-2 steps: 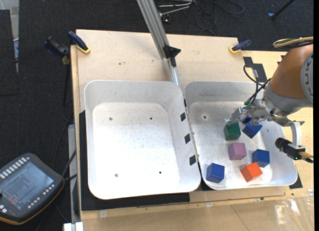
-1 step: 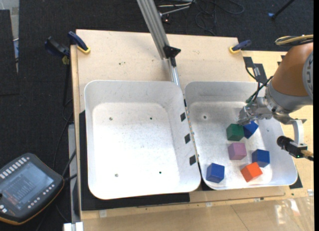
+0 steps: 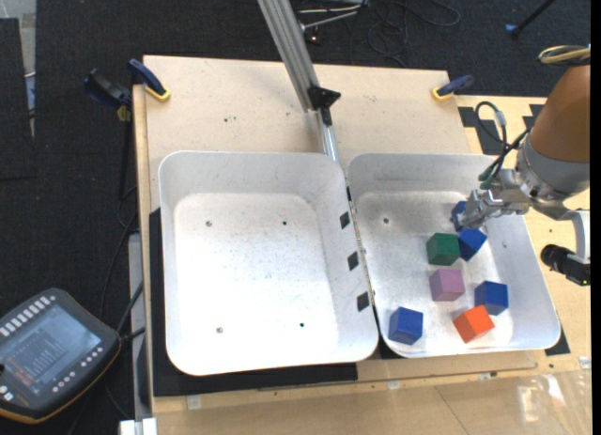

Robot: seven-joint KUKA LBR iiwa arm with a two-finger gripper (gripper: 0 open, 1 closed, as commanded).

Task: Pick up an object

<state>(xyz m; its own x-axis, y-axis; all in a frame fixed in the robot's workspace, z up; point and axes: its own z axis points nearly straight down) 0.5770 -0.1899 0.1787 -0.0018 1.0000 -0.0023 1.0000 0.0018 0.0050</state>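
Note:
The right bin (image 3: 394, 189) holds several small cubes. My gripper (image 3: 470, 214) hangs low over that bin's upper right part, reaching in from the right. Directly under its tip sits a blue cube (image 3: 472, 241), touching or nearly touching it; I cannot tell whether the cube is gripped. A green cube (image 3: 442, 249) lies just left of that blue one. Below them are a purple cube (image 3: 447, 284), a second blue cube (image 3: 491, 296), an orange cube (image 3: 473, 322) and a third blue cube (image 3: 406, 324) near the front left corner.
The left bin (image 3: 249, 264) adjoins the right one along a shared rim. A slanted metal pole (image 3: 286, 34) comes down to the bins' back edge. A teach pendant (image 3: 47, 353) lies off the bench at the lower left. Clamps (image 3: 150, 81) sit at the board's back corners.

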